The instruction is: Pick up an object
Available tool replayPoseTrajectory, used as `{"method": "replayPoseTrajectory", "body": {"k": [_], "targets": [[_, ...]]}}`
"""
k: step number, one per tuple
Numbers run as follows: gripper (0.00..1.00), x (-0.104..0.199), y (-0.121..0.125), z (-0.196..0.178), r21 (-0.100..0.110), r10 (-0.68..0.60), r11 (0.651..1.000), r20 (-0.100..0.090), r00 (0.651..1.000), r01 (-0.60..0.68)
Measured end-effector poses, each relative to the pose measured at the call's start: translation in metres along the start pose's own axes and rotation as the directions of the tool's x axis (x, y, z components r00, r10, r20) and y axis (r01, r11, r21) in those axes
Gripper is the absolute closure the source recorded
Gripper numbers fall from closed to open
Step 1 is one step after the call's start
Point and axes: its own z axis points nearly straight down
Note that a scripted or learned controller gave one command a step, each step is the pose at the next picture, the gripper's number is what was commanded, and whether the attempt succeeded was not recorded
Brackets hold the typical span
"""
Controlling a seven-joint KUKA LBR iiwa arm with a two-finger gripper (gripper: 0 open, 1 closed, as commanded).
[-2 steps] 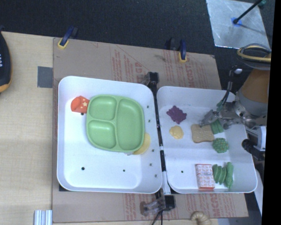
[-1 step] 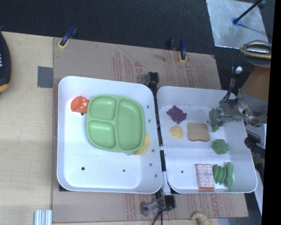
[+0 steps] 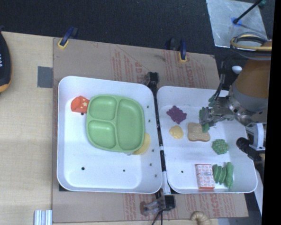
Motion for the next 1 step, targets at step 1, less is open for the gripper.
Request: {"method": "replayPoseTrajectory", "body": {"k": [1], "targets": [[1.00,0.0748,-0.0107,-0.0210,0.003,-0.002,1.000,0.000,1.000,0.002]]}}
